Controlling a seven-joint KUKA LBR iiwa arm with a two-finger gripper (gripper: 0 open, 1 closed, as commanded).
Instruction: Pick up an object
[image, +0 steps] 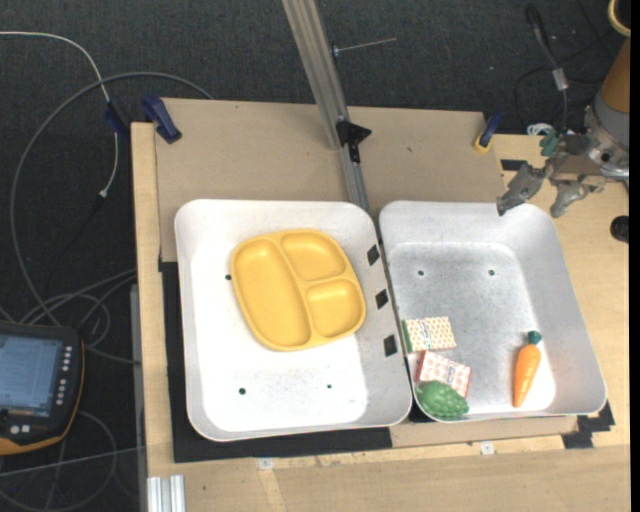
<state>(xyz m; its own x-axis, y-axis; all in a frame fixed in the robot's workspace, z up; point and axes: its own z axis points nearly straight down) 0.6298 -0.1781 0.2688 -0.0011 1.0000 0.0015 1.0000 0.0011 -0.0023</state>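
My gripper (541, 199) hangs at the far right, above the back right corner of the right bin (470, 230). Its two fingers are spread apart with nothing between them. Near the right bin's front right lies an orange toy carrot (526, 369) with a green top. At the front left of that bin sit a patterned packet (430, 332), a red and white packet (443, 373) and a green leafy toy (442, 400). All of these lie well in front of the gripper.
The left bin (210, 380) holds a yellow three-compartment tray (297, 288). A metal post (330, 90) slants up behind the bins. Cables and a handheld screen (35, 385) lie left of the bench. Blue clamps (160, 118) hold the board.
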